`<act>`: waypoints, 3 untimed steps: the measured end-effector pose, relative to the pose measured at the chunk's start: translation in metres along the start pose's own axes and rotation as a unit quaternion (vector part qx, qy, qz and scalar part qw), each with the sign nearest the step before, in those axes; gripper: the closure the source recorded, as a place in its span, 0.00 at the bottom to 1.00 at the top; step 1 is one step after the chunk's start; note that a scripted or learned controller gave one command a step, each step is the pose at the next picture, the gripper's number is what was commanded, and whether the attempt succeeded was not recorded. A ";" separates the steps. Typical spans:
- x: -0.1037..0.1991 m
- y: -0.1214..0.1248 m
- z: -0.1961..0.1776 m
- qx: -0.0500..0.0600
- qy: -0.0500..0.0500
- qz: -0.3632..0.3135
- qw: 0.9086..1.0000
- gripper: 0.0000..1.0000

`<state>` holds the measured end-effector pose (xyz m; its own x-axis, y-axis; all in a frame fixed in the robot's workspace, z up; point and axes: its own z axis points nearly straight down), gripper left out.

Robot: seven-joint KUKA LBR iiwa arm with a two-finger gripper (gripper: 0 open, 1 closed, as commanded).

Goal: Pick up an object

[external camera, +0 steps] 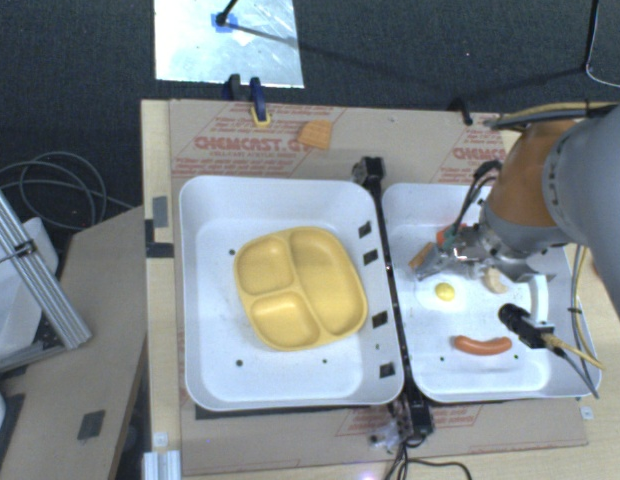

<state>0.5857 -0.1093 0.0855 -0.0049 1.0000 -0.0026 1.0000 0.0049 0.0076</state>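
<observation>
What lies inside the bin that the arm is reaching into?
A sausage, a small yellow round piece and a brown piece beside the gripper. The arm covers the back right of the bin, so anything under it is hidden.

The arm (pixel 590 183) was a thick, smooth body of matte grey, its links rounded like fat tubes. A broad orange band (pixel 520 178) ringed it above the wrist, with a slight sheen. Below the band the wrist housing (pixel 515 236) was grey again. A thin black cable (pixel 476 190) looped beside the band. The gripper (pixel 445 255) was small, of silvery metal with a red spot.
</observation>
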 end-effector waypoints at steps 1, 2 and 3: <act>0.003 -0.048 0.001 0.005 0.002 0.002 1.000 0.00; -0.058 0.012 0.000 0.001 0.000 0.002 1.000 0.00; -0.081 0.081 0.001 0.016 0.006 0.002 1.000 0.00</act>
<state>0.6671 -0.1899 0.0853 -0.0017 1.0000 0.0086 0.9997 0.0019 -0.0241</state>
